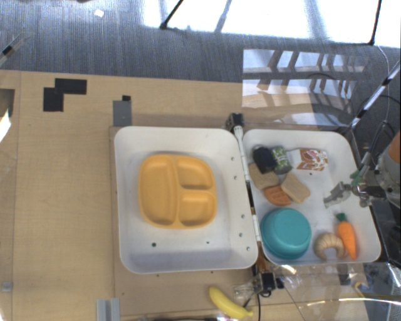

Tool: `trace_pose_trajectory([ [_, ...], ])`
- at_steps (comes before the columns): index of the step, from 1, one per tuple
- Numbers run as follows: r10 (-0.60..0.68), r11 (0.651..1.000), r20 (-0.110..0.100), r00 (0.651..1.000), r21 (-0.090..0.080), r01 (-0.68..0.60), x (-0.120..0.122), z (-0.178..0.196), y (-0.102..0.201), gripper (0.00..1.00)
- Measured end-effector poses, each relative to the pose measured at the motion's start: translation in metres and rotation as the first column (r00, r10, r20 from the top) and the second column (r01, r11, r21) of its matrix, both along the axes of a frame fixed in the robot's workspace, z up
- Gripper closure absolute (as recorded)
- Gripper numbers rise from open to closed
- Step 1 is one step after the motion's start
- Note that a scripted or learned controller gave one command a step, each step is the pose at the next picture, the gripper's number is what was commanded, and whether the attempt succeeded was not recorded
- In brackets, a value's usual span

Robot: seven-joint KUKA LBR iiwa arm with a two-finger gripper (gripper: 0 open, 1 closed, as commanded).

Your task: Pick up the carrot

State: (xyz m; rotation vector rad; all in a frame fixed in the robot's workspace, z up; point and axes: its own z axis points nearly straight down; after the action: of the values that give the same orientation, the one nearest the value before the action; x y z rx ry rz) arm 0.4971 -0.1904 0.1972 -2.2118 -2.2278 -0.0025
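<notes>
Pale wooden bench [56,207]; grey ribbed floor [125,44] behind, sunlight patches [276,15] at top.

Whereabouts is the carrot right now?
In the camera view, the carrot lies in the near right corner of the right-hand bin, just right of a beige croissant-shaped toy and below the tool.

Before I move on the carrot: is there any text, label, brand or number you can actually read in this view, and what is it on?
No text is readable in this view.
The small carton in the right bin has red and white print, too blurred to read.
The dark packet beside it has a greenish label, too small to read.
The carrot, teal bowl and yellow tray show no markings.
</notes>
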Motion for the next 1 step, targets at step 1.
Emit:
trace_pose_trajectory([
  [1,0.244,0.970,-0.001,0.970,0.003,-0.244,-0.0096,-0.0493,-0.0146,0.00],
])
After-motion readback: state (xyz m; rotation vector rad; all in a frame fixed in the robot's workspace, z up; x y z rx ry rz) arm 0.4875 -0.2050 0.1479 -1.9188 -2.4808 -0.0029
